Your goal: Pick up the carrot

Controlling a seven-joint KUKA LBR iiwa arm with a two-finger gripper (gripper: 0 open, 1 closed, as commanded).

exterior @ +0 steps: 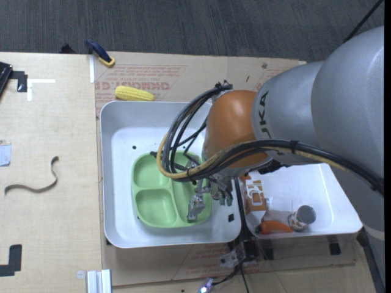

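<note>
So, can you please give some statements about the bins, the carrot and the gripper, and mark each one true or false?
1. The carrot lies in the right bin. True.
2. The green tray sits in the right bin. False: it sits in the left bin.
3. The gripper is above the green tray. True.
4. The corn cob lies inside the left bin. False: it lies outside, behind it.
</note>
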